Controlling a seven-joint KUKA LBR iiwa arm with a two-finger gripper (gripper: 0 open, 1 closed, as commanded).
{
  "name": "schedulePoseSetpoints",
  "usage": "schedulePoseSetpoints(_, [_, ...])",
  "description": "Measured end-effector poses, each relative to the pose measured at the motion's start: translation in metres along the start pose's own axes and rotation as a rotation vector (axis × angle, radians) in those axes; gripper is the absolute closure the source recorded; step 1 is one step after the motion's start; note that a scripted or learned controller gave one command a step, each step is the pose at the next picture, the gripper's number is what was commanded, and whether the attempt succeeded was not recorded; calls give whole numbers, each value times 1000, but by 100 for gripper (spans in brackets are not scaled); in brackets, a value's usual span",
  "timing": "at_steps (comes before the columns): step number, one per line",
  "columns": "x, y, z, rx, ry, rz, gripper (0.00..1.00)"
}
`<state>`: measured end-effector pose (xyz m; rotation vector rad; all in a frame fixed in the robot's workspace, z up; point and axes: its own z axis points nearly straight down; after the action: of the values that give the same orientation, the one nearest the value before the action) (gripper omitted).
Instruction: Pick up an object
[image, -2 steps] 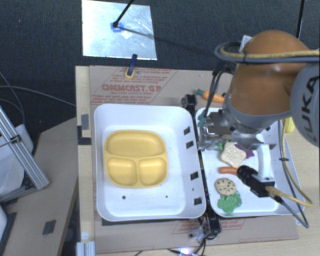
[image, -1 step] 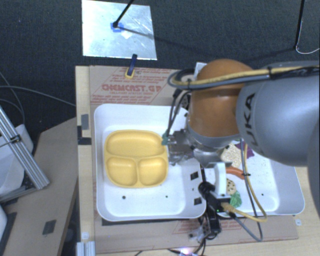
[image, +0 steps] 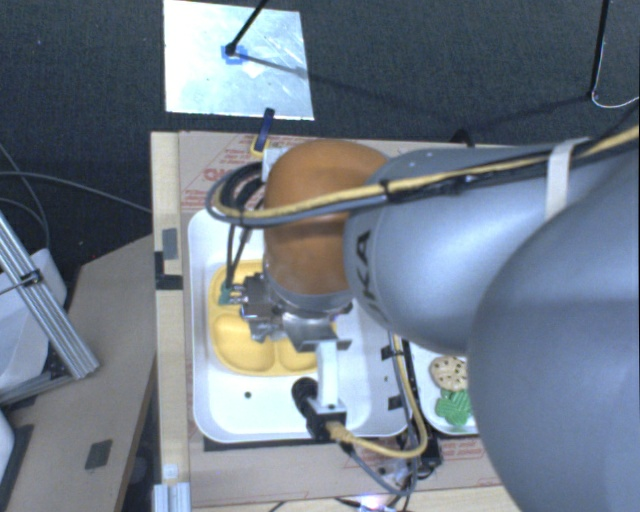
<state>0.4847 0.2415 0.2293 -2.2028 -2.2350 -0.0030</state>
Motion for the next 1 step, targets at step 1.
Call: schedulePoseSetpoints(1, [-39, 41, 110, 2, -6, 17, 100])
